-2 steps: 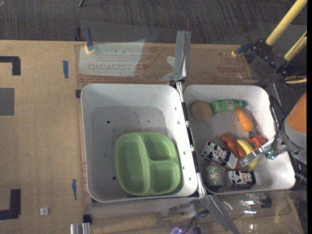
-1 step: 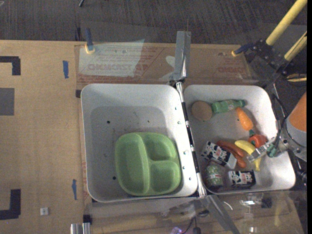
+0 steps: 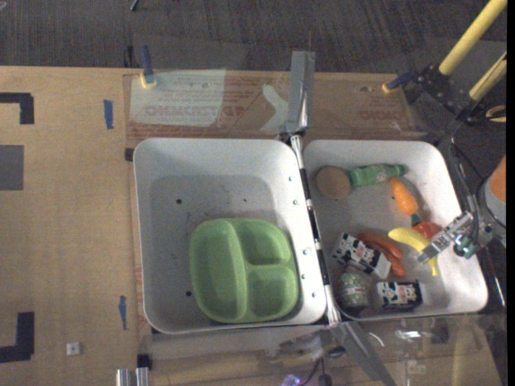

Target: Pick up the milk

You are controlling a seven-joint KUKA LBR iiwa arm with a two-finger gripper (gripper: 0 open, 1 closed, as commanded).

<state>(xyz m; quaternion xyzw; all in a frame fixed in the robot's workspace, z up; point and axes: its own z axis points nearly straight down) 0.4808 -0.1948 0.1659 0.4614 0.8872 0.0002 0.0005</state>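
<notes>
Gripper [image 3: 447, 240]: right edge of frame, low over the right bin [image 3: 460, 292], beside the banana [image 3: 409, 237]; fingers' spread too blurred to tell, nothing visibly held.

Banana: yellow, touching a small red item [image 3: 426, 229] just by the gripper tip. Carrot [image 3: 404, 196]: orange, just above the banana. Red sausage-like item [image 3: 385, 248]: lying aslant left of the banana.

Milk cartons: two black-and-white cartons, one [image 3: 357, 252] at the bin's lower middle against the sausage-like item, another [image 3: 400, 294] near the bin's lower edge; both lying flat, apart from the gripper.

Green bottle [image 3: 373, 173] and brown round item [image 3: 332, 182]: upper part of right bin. Dark round item [image 3: 352, 289]: between the cartons, identity unclear.

Left bin [image 3: 161, 175]: green divided plate [image 3: 243, 269] at lower right.

Step judged: approach, milk not yet grasped. Next move calls for shifting left and downward in frame, over a carton, clear of banana.

Arm cut off at right edge; tabletop [image 3: 56, 256] bare wood with tape marks.
</notes>
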